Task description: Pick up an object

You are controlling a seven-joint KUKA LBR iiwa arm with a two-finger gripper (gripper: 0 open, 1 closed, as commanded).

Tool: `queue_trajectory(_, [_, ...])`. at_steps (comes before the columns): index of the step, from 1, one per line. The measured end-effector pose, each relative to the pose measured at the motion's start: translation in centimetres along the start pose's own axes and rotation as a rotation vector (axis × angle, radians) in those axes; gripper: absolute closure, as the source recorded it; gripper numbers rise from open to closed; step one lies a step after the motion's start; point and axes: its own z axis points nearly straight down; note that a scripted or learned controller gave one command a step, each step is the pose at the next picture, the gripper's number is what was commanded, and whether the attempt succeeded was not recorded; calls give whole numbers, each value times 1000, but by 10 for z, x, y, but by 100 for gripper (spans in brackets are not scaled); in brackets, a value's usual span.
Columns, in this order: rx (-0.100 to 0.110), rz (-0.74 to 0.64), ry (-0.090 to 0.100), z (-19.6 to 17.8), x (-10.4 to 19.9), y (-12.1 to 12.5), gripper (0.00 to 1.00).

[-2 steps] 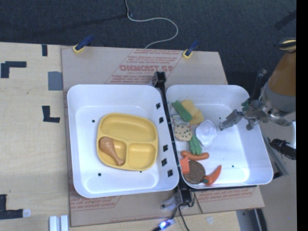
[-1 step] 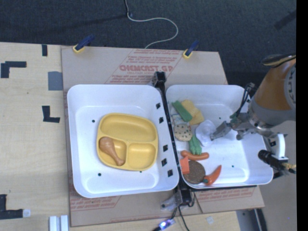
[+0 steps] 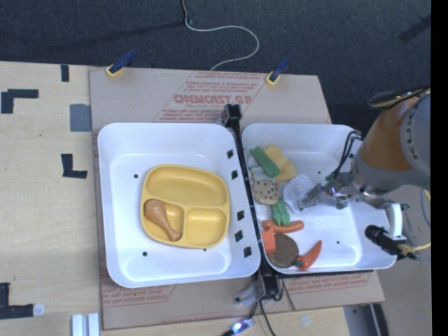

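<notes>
The gripper (image 3: 313,197) is hovering low in the right bin (image 3: 329,135), beside a clear plastic piece (image 3: 297,186); I cannot tell how it is set. Toy foods are lying along that bin's left side, and a drumstick (image 3: 162,218) is sitting on the yellow plate (image 3: 187,205).

Two shallow white bins, the left bin (image 3: 115,187) and the right bin (image 3: 329,135), sit side by side on a cardboard sheet (image 3: 203,96) printed with red lettering. Two yellow-and-blue clamps (image 3: 120,63) (image 3: 278,69) grip the sheet's far edge. A white cable (image 3: 231,30) loops across the dark floor (image 3: 84,12) beyond.
</notes>
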Motion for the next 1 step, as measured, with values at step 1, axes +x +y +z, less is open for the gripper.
queue_trajectory(1, [-2,0,0,-13,0,1,100])
